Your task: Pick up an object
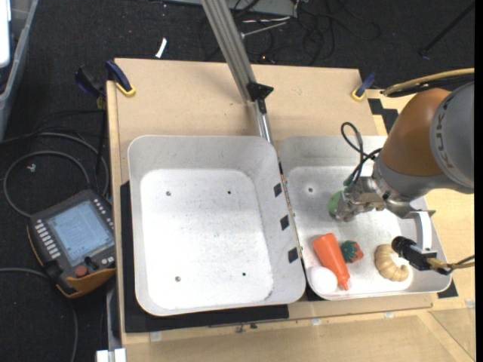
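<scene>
Over the right bin (302,157), my claw (346,210) is down low in the middle of the tray, right against a small green thing (336,201) that peeks out on its left side. Whether that thing is between my tips or merely beside them I cannot tell from this angle, nor can I tell how wide the claw stands.

Nearer the front wall of the same bin lie an orange carrot (331,254) with a small green-and-red piece (351,252) just beside it, a white ball (324,280) touching the carrot's lower end, and a tan croissant-shaped pastry (392,262) off to the right. The left bin (139,157) sits alongside.

I judge this to be the grasping step, with the green thing as the likely target. The next move calls for a firm close on it and a straight lift, slow enough to show whether it comes up with me.
</scene>
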You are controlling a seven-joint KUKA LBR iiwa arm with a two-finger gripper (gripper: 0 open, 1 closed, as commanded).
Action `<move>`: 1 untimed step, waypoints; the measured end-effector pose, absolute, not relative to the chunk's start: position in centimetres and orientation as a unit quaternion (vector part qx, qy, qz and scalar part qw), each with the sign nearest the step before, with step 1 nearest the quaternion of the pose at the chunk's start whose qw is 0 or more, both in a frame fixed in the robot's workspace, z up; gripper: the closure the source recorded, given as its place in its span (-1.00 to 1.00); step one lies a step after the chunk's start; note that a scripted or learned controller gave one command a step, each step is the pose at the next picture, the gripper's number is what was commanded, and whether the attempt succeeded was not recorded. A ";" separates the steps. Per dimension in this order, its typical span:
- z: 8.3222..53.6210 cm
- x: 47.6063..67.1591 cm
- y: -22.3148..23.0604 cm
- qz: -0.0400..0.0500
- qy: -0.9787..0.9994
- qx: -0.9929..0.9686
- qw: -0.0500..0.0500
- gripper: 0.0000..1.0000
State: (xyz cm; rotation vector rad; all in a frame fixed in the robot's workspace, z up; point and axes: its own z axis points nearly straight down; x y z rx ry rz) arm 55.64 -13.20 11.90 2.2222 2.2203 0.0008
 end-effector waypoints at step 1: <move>16.2 55.5 -12.9 0.001 0.708 0.706 0.002 1.00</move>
